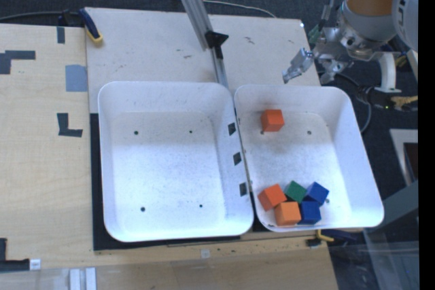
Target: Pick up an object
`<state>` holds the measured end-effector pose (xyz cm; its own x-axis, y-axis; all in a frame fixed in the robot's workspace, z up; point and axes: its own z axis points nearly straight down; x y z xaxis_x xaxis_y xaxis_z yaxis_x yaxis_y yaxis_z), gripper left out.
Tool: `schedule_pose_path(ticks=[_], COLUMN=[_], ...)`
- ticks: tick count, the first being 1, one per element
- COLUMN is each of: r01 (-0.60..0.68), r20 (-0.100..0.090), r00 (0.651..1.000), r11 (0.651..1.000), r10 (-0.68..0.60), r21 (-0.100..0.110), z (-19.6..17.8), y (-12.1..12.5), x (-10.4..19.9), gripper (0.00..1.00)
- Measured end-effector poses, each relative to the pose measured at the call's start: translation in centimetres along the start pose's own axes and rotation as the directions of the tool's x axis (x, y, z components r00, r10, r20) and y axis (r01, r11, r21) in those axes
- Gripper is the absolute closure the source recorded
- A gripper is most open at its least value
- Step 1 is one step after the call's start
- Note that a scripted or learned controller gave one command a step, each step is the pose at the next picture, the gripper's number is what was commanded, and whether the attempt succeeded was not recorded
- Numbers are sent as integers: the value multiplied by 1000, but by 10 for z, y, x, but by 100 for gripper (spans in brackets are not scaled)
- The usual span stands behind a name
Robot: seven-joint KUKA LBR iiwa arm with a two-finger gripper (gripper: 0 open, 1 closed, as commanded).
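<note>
An orange cube [272,120] lies alone near the back of the right bin [353,146]. At that bin's front sits a tight cluster: two orange cubes [272,196] [287,213], a green cube [296,190] and two blue cubes [317,193] [310,212]. My gripper [312,70] hangs above the right bin's back rim, up and to the right of the lone orange cube. Its fingers are spread open and hold nothing.
The left bin [109,146] stands beside the right one, their rims touching along a divider with black tabs [236,158]. A slanted metal rail [194,3] crosses the bench behind the bins. Cables run at the far right [380,98].
</note>
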<state>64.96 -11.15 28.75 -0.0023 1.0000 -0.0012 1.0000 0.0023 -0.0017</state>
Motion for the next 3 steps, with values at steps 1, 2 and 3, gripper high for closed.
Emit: schedule_pose_path(ticks=[1,2,3], r01=[-1,0,0], r20=[-1,-2,-2], r00=[1000,1000,1000], r11=[1000,1000,1000], r10=[1,1,0], r21=[7,6,2], z=[168,198,187], y=[23,-17,-15], x=[-11,15,14], gripper=[0,0,100])
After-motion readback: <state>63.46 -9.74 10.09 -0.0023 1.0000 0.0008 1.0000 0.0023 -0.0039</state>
